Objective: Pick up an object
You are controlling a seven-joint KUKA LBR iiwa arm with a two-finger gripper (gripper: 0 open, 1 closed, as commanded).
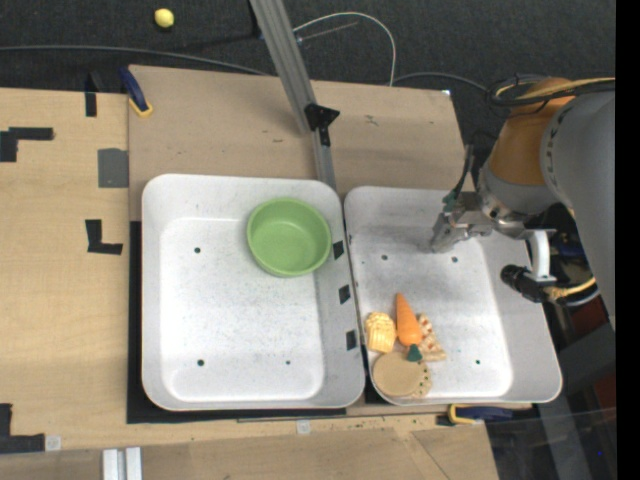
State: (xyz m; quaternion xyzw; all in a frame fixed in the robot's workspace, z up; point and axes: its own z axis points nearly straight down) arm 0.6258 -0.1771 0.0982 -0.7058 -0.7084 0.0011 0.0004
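The gripper [446, 230] hangs low over the right bin [520, 368], its state impossible to tell from above. Well apart, at that bin's near edge, an orange carrot [406, 320] overlaps a blurred cluster of toy food [400, 363]. A green bowl [289, 236] sits in the left bin [200, 298].

The grey arm reaches leftward, its pincer [446, 231] seemingly pointing down.

An orange carrot [406, 322] is laid upright-slanted near the front of the right bin [520, 368], flanked by a yellow corn piece [380, 332] and touched below by a tan round disc [399, 376].
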